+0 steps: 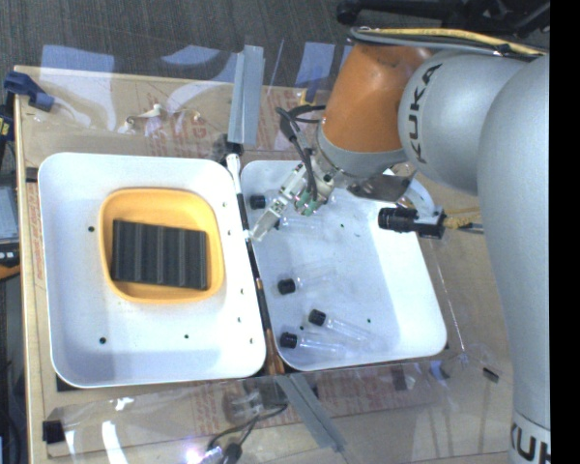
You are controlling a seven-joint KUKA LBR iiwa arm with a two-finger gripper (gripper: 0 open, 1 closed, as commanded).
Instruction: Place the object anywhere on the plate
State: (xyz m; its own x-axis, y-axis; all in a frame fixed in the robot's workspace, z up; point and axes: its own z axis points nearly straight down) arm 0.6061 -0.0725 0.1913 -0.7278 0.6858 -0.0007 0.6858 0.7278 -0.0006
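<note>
A yellow plate (155,202) lies in the left bin (77,336), with a dark ribbed rectangular insert (161,254) in its middle. Several clear vials with black caps lie in the right bin (406,307): one (286,285) near the centre-left, two more (319,319) (290,339) toward the front. My gripper (282,207) hangs over the right bin's back left corner, close to the divider between the bins, pointing toward the plate. A pale slim piece (267,224) juts from its tip; whether that is a vial is unclear.
A black-capped item (257,202) lies by the right bin's back left wall under the gripper. A black cylinder (398,219) sticks out from the wrist. The orange band and grey arm cover the bin's back right.
</note>
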